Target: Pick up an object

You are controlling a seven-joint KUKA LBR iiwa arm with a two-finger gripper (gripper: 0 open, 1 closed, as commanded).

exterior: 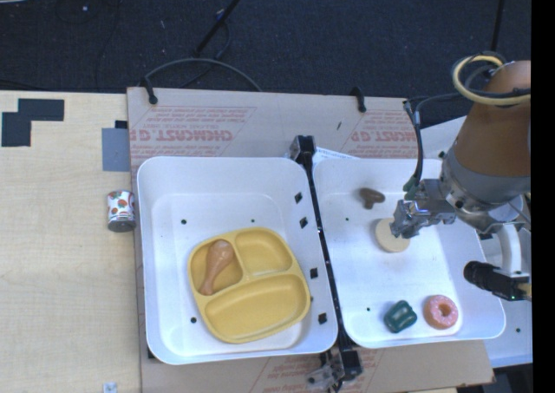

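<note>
Pincer: the arm's two-finger metal pincer (pixel 401 225) hangs low in the right-hand shallow white plastic bin (pixel 347 313), its tip against the edge of a pale cream round disc (pixel 392 238).
Pincer state: I cannot tell whether it is released or clenched; the tips are too small and blurred to read.
Arm: the grey arm with the orange band (pixel 496 127) comes in from the pincer's right side and above it.
Cream disc: lies flat on the bin floor directly under and just below the pincer tip, touching or nearly touching it; nothing is seen lifted.
Small brown lump (pixel 372 197): on the bin floor just up and to the left of the pincer, apart from it.
Dark green blocky object (pixel 400 317): well below the pincer, near the bin's front wall.
Pink ring-shaped doughnut toy (pixel 441 311): below and to the right of the pincer, just beside the green object.
Left white bin (pixel 165 209): to the pincer's left, past the dividing rims.
Yellow three-compartment plastic tray (pixel 260 300): in that left bin, far left and below the pincer.
Tan drumstick-shaped toy (pixel 216 265): lying in the tray's left compartment.
Small patterned can (pixel 120 210): on the bench beyond the left bin, farthest from the pincer.
</note>
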